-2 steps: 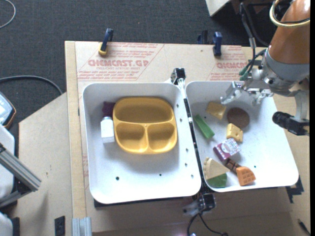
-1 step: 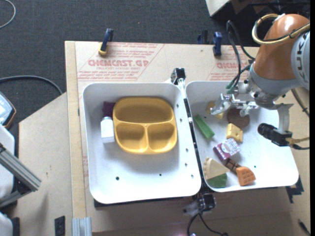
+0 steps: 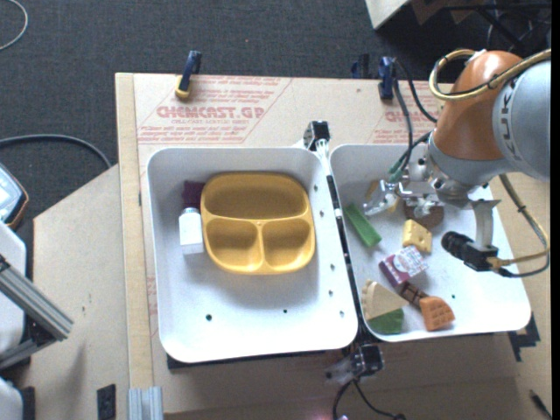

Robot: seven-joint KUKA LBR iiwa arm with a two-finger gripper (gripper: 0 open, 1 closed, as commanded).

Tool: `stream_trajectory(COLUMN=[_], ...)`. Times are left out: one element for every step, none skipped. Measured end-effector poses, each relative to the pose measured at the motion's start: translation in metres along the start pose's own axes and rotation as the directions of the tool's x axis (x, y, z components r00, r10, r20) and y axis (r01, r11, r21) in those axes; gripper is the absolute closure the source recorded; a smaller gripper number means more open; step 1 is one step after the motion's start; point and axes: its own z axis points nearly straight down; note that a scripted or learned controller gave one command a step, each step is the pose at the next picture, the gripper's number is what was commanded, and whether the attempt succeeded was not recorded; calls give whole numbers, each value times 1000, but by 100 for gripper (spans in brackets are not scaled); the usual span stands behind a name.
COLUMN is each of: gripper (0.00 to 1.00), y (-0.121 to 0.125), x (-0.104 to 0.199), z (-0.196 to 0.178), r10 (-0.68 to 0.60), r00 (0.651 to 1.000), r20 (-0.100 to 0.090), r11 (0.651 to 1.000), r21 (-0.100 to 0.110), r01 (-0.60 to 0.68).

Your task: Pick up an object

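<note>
Camera view: gripper (image 3: 382,201) hanging low in right bin (image 3: 516,309), upper centre-right of frame, near green stick (image 3: 361,224); likely lining up for grasp. Finger state: cannot tell; nothing visibly held. Yellow tray (image 3: 257,220) lying in left bin (image 3: 166,322).

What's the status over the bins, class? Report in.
Claw low in right bin, grip state unclear. Green stick lies just beside it, ungrasped. Toy pieces crowd nearby.
</note>
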Motion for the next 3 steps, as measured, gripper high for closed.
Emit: stream_trajectory(gripper=[0,100,100], y=[1,3,9], x=[1,1,-9], z=[51,36,-20], r10=[1,1,1], r00=[1000,1000,1000], r20=[-1,0,4], r11=[1000,1000,1000], r21=[-5,-15,-13], r01=[-1,-1,-1])
